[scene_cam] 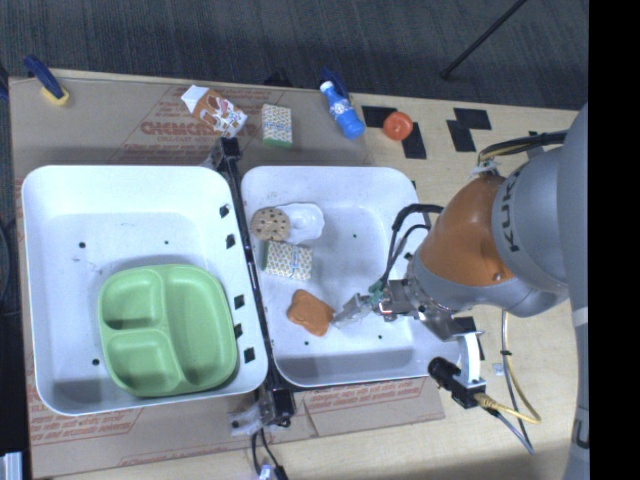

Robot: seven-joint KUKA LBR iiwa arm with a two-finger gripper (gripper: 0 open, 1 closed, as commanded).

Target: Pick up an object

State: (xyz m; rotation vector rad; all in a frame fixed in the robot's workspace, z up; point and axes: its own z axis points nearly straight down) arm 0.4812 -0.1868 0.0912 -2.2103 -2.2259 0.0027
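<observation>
Item: orange toy bread (310, 313), lying in the right bin (400, 183), just left of our gripper (352, 311). Jaw spread: we cannot tell. We centre the jaws over it, descend squarely, then close.

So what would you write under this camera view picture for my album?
Robot arm lowers its gripper beside an orange toy in the right bin.

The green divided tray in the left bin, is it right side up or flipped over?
Right side up. The green tray lies flat in the left bin with its three compartments facing up, and nothing shows in them.
</observation>
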